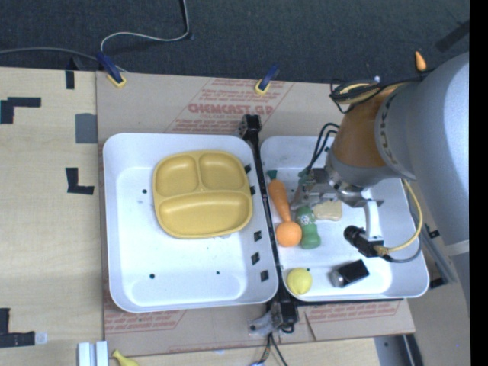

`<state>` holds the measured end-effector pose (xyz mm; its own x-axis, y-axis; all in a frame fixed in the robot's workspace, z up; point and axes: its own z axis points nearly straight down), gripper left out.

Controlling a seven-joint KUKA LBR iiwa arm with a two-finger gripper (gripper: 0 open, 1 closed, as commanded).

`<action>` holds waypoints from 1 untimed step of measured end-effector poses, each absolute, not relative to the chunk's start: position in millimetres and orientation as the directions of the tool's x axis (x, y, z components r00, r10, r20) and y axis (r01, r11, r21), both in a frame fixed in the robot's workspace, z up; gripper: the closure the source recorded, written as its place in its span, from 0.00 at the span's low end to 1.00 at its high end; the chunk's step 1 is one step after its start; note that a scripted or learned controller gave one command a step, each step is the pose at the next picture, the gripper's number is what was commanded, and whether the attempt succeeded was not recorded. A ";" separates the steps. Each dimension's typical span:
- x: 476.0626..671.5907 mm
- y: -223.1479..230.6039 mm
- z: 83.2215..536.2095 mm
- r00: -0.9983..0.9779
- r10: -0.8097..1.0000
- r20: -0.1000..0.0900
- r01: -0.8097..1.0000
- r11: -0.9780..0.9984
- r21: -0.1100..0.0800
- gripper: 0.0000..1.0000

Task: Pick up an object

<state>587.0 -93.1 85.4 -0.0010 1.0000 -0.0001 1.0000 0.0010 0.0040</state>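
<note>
In the right bin lie an orange carrot, a round orange fruit, a green object, a yellow lemon, a black block and a beige piece. My gripper hangs low over the middle of this bin, just right of the carrot and right above the green object. The wrist and its cables cover the fingertips. The beige piece lies against the gripper's right side.
The left bin holds a yellow divided plate. A black divider runs between the bins. The grey arm with its orange band covers the right bin's back right part. A cable loops over the right rim.
</note>
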 end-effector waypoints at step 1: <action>541.6 -95.0 85.8 0.000 1.000 -0.001 1.000 0.000 0.002 0.00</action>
<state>541.6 -95.0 85.8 -0.0002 1.0000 -0.0008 1.0000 0.0002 0.0020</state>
